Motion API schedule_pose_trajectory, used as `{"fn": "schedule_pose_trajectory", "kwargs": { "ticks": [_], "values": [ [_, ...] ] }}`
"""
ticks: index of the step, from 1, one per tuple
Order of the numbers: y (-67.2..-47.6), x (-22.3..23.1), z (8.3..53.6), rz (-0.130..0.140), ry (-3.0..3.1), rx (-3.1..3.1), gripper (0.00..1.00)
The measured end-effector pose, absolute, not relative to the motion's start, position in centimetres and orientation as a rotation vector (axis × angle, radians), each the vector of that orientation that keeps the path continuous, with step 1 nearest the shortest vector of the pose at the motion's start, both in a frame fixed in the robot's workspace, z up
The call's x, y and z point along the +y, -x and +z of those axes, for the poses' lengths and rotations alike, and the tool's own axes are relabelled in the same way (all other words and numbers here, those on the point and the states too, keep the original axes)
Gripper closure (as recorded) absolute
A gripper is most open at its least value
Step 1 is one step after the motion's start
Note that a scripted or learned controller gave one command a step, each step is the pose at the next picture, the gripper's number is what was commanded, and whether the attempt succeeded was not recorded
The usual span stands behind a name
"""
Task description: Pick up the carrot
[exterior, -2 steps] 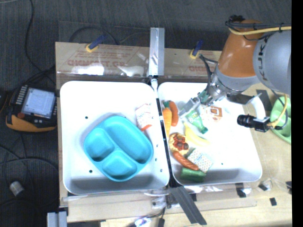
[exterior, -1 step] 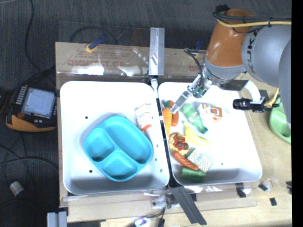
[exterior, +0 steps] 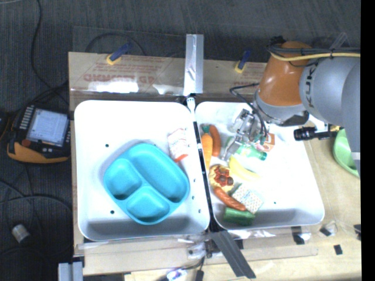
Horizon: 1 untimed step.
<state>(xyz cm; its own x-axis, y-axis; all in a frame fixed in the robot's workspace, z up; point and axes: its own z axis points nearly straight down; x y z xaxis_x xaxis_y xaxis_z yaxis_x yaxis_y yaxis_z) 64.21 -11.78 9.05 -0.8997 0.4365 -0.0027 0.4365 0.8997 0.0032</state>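
Looking at the carrot: the carrot [exterior: 207,147] lies in the right bin [exterior: 293,180], hard against the wall shared with the left bin, just left of the gripper [exterior: 236,141] and a touch lower. Nothing's lifted it, so the pick isn't done.
Neighbours: a reddish sausage-looking piece [exterior: 215,139] sits between carrot and gripper; more toy food [exterior: 231,189] is piled below the gripper, incl. a yellow piece [exterior: 240,167].
Gripper: low over the clutter, and honestly I can't tell how it's set from up here.
Left to do: seems like everything, reach, grab, lift.
Further left: blue divided tray [exterior: 146,183] in the other bin.
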Motion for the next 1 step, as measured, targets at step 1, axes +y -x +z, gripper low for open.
{"fn": "schedule_pose_trajectory", "kwargs": {
  "ticks": [1],
  "values": [
    [-64.37, -11.61, 10.04, 0.012, -0.703, 3.056, 1.0]
  ]
}}
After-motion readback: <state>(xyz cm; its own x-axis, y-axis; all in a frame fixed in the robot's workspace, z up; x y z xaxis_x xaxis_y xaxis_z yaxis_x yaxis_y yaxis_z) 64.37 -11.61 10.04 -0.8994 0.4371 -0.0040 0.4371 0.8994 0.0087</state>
